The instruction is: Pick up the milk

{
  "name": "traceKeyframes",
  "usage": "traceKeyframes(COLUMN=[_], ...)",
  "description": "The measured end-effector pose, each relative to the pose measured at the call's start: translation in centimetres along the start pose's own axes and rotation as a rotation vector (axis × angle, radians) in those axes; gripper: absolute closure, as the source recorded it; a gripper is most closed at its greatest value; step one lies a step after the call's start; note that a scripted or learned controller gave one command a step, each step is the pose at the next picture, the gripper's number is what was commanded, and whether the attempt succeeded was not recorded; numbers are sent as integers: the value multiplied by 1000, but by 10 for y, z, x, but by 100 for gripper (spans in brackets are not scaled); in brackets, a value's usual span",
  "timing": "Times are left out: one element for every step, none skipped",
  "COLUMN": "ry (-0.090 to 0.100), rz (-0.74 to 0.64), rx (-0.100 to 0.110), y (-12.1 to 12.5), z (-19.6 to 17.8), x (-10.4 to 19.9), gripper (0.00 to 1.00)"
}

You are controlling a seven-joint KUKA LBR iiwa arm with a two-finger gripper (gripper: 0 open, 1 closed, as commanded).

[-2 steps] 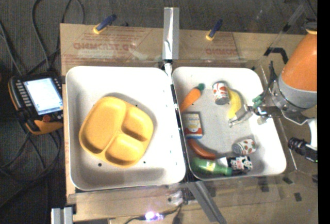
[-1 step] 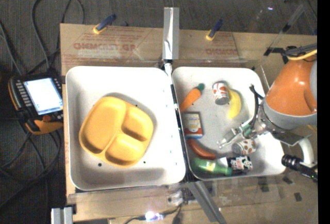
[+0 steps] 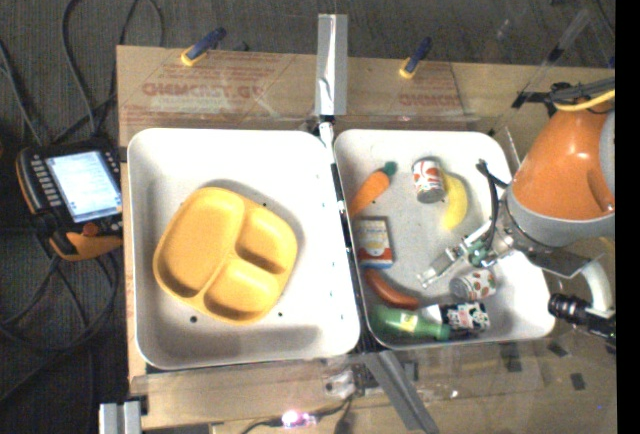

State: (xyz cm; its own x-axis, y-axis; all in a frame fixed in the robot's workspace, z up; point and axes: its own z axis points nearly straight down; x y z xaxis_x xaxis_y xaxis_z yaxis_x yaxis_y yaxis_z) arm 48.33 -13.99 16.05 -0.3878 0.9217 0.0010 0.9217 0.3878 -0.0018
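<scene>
The milk (image 3: 375,242) looks like a small carton with a red top and a blue-and-white face. It lies flat in the left part of the right bin (image 3: 520,322), just below a carrot (image 3: 370,188). My gripper (image 3: 452,264) hangs low over the middle of that bin, to the right of the carton and apart from it by a clear gap. It is just above a small patterned cup (image 3: 478,282). The orange band of the arm (image 3: 565,172) covers the bin's right side.
Also in the right bin are a red-and-white can (image 3: 429,178), a banana (image 3: 456,202), a brown sausage (image 3: 390,290), a green bottle (image 3: 408,323) and a black-and-white box (image 3: 467,317). The left bin (image 3: 150,322) holds a yellow divided tray (image 3: 228,252). A tablet (image 3: 78,184) sits at the far left.
</scene>
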Motion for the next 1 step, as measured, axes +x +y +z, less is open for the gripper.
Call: traceKeyframes(ry=[-1], rz=[-111], rx=[0], y=[-3], z=[-1], x=[-28], gripper=[0])
